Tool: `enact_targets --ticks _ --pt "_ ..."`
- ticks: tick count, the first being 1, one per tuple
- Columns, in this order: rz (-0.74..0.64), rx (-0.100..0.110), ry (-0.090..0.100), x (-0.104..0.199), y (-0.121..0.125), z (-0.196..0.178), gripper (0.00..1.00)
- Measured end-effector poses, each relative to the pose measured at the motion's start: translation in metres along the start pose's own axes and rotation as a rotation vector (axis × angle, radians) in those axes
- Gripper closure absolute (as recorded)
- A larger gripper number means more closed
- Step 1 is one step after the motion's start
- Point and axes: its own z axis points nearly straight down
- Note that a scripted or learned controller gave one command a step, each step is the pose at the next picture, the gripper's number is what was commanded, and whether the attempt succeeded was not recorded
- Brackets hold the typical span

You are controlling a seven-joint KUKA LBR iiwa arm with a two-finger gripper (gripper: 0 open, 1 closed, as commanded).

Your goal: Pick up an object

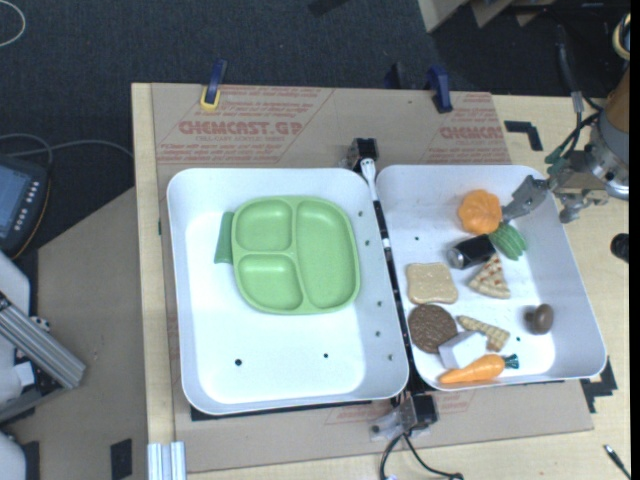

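The right bin (pixel 575 278) holds several toy foods. An orange fruit (pixel 480 210) lies at the back with a green vegetable (pixel 510 240) and a dark can (pixel 470 252) just in front of it. Nearer lie a pizza slice (pixel 490 280), a toast slice (pixel 432 283), a brown cookie (pixel 432 326), a wafer (pixel 483 328), a brown nut (pixel 540 318) and a carrot (pixel 472 370). My gripper (pixel 548 206) hovers over the bin's back right corner, just right of the orange. Its fingers (pixel 524 199) are spread open with nothing between them.
The left bin (pixel 200 348) holds a green divided plate (pixel 295 253). A small white block (pixel 460 350) sits between the cookie and the carrot. Both bins rest on a cardboard sheet (pixel 300 118) held by clamps at the back.
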Motion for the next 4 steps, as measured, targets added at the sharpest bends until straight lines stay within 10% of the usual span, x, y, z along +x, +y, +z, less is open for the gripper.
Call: enact_targets --ticks 1,4 --pt "-0.003 -0.014 -0.003 0.0 0.003 -0.008 0.0" --pt "-0.005 -0.028 -0.006 -0.007 0.001 0.122 0.0"
